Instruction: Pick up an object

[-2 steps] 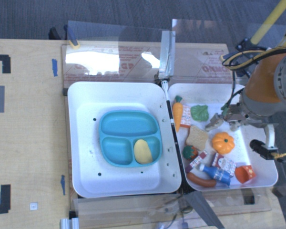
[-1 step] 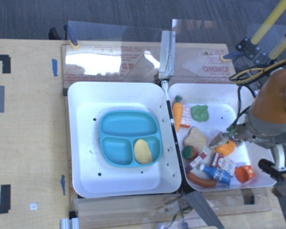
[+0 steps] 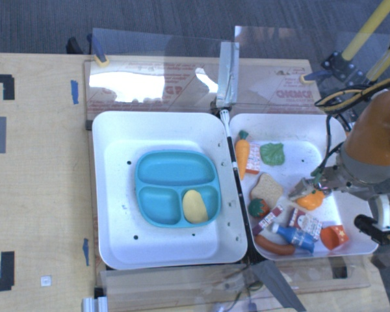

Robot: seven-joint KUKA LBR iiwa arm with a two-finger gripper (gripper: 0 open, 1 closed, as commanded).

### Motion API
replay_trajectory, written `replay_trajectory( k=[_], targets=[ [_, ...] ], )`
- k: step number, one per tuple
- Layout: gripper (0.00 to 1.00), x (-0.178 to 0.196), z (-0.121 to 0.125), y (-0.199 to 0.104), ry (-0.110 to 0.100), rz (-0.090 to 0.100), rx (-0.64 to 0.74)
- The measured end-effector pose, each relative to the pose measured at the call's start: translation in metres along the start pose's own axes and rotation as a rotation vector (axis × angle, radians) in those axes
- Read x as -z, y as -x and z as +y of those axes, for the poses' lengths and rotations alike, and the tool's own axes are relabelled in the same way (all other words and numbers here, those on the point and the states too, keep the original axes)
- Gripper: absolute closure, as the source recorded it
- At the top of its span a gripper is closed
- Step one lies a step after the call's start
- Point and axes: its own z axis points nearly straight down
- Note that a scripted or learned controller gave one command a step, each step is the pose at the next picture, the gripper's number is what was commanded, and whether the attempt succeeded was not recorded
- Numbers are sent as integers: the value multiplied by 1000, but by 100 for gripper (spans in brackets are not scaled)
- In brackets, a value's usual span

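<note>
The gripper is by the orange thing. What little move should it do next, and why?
Probably a short drop straight down. The gripper sits just over the orange piece in the right bin, with nothing seen between its fingers.

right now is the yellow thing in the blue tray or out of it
In. The yellow item lies inside the blue tray's lower right compartment, in the left bin.
</note>
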Motion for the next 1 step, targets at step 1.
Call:
replay_trajectory(
  k=[1],
  targets=[
    [100, 7, 0, 1, -3, 1, 0]
  ],
)
